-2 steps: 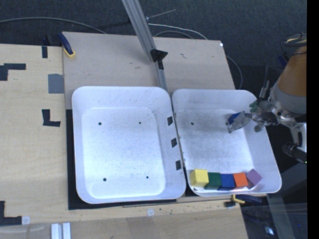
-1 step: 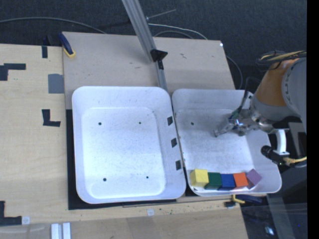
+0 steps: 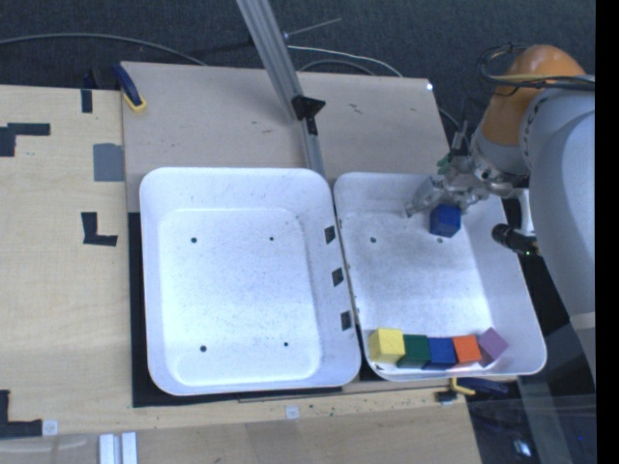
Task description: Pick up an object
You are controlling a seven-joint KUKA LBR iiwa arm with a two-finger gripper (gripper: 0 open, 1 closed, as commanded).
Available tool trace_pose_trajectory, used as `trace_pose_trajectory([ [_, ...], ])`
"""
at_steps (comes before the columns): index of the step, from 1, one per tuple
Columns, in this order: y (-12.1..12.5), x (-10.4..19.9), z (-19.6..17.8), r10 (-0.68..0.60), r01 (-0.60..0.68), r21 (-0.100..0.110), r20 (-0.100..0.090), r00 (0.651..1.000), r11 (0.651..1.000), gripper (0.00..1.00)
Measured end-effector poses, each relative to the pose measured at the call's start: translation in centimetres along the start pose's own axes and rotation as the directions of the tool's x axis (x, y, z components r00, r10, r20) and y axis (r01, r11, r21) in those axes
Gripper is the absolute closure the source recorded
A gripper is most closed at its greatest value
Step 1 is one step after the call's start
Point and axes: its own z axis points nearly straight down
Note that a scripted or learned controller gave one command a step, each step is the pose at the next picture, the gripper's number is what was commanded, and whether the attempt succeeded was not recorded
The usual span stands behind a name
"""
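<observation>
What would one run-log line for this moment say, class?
arm: over right bin | gripper: shut on blue block, at bin's far end | near edge: yellow, green, blue, orange, purple blocks in a row

A robotics lab: plywood bench with tape marks, two white bins, loose cables

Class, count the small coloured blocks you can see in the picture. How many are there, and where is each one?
6. Five sit in a row along the right bin's near edge: yellow, green, blue, orange, purple. Another blue block is at the claw. Others may be hidden.
</observation>
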Motion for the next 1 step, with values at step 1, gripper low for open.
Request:
trace_pose_trajectory([
  [1, -1.32, 2.64, -0.34, -0.002, 0.002, -0.025, 0.007, 1.000, 1.000, 0.00],
])
